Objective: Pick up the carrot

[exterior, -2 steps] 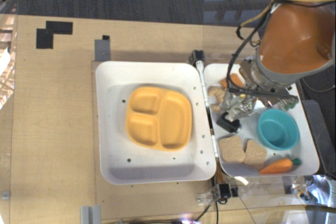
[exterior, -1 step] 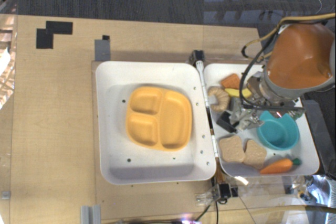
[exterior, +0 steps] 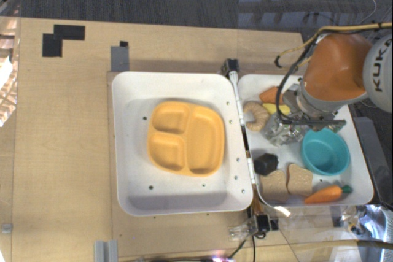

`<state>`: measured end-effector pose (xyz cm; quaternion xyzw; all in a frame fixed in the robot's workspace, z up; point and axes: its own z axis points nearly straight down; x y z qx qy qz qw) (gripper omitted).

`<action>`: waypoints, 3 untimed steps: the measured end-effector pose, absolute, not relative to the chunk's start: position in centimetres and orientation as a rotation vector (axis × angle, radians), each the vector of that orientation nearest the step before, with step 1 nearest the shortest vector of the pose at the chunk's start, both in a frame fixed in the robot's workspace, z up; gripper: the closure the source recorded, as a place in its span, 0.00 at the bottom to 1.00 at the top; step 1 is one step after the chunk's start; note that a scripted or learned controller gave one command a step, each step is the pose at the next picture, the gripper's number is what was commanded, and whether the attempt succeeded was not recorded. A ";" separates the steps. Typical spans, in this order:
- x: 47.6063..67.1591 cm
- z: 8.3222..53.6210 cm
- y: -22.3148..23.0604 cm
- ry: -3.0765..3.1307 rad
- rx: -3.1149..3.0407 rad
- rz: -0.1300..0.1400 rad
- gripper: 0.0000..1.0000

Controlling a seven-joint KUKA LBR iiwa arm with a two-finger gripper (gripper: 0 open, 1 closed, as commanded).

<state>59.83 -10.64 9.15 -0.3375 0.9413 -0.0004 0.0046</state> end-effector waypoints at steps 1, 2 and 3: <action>60.0 9.4 -10.5 2.945 -1.057 -0.002 0.00; 66.1 26.0 -14.6 2.837 -1.269 -0.030 0.00; 64.4 21.7 -4.9 2.816 -1.363 0.004 0.00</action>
